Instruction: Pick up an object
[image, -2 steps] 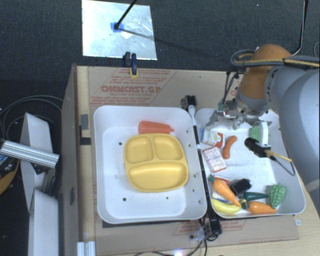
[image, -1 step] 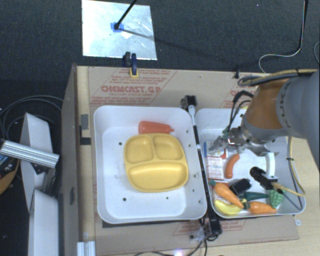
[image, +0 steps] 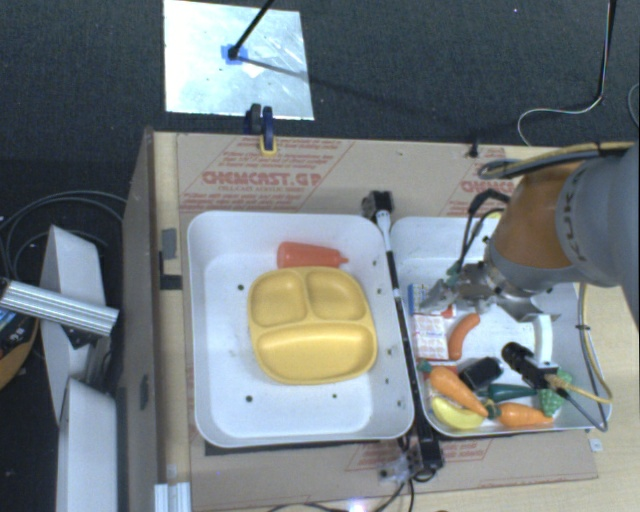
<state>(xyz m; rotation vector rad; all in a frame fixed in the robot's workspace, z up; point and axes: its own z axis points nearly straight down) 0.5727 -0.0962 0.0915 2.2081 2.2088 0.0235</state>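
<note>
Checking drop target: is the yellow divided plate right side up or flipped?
Right side up: the yellow plate shows its three recessed compartments facing up, flat in the left bin.

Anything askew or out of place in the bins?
Nothing spilled or damaged. The yellow divided plate sits skewed in the left bin, with an orange carrot-like piece at its far edge. The right bin's toys are crowded toward its near end.

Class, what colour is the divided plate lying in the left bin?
Yellow: the divided plate shows best in the camera view, in the left bin.
</note>
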